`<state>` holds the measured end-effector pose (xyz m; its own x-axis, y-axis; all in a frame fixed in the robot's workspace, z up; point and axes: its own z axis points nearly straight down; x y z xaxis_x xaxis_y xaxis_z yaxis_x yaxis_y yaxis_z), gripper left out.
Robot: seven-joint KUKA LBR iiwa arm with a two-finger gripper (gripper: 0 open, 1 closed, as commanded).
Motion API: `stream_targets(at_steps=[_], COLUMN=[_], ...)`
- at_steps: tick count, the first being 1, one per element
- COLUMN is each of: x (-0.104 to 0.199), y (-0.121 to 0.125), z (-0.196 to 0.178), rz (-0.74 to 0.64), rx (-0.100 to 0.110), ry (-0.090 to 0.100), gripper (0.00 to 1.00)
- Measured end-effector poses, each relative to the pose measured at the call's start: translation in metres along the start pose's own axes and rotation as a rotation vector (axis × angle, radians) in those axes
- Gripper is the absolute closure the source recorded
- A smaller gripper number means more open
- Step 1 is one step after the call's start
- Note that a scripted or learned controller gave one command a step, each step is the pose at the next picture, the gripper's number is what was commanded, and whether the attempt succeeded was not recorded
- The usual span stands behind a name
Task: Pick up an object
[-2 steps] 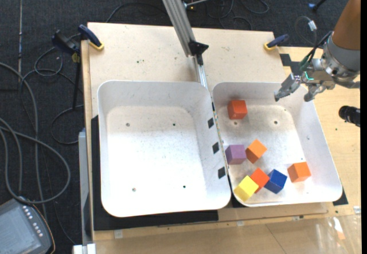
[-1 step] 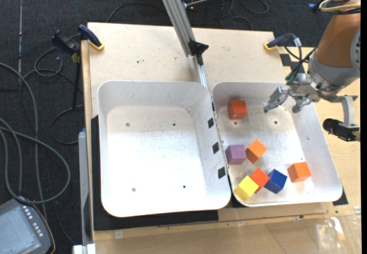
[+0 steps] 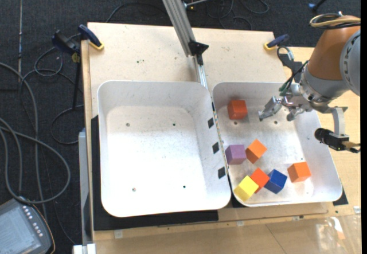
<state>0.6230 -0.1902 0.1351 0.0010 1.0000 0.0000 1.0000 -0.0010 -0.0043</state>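
Several small cubes lie in the right bin [image 3: 321, 152]: a red cube [image 3: 237, 109] at the back, a purple cube [image 3: 235, 154] touching an orange cube [image 3: 256, 150] mid-bin, and a yellow cube [image 3: 246, 188], a red-orange cube [image 3: 260, 178], a blue cube [image 3: 276, 180] and another orange cube [image 3: 299, 171] near the front. My gripper [image 3: 280, 110] hangs over the back of this bin, to the right of the red cube and apart from it. It is open, and nothing is between its fingers.
The left bin [image 3: 155, 144] sits beside the right one, their rims meeting in the middle. A slanted metal bar [image 3: 175, 9] runs from the back down to the bins' junction. Clamps [image 3: 92, 38] grip the bench's back corners.
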Motion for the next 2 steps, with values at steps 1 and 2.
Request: stream_targets(at_steps=[1,2], x=[0.001,0.000], y=[0.000,0.001], z=[0.043,0.029], rz=[-0.001,0.000], rx=[-0.001,-0.006], ry=[0.000,-0.001], gripper=[0.00,1.00])
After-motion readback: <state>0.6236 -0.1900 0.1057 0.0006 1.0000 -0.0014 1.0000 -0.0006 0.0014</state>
